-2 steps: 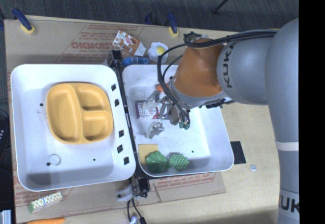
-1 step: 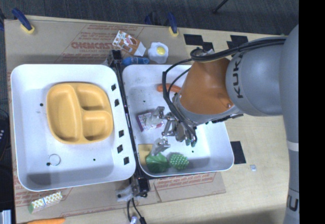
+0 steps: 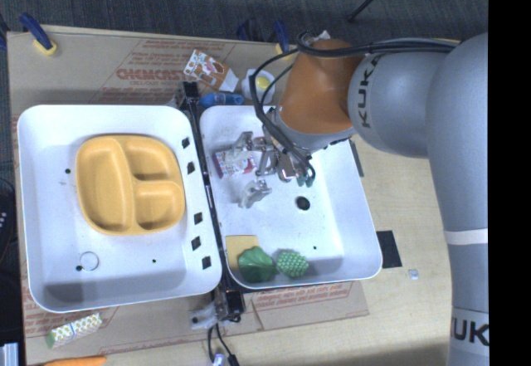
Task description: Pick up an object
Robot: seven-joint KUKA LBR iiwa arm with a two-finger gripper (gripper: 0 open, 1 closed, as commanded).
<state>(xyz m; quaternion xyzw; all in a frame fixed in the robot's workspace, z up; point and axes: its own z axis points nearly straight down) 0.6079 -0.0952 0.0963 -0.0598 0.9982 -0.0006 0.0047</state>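
The gripper hangs low inside the right bin, near the bin's middle and toward its left wall, with the arm coming in over the bin's far right corner. Its metal fingers point down toward the bin floor, and whether they are spread or closed cannot be told from this angle; nothing can be seen between them. A small red-and-white packet lies on the bin floor just left of the gripper, close to the left wall. At the near edge of the right bin sit a green leafy object, a green knobbly ball just beside it, and a yellow piece touching the leafy one. The left bin holds a yellow divided tray.
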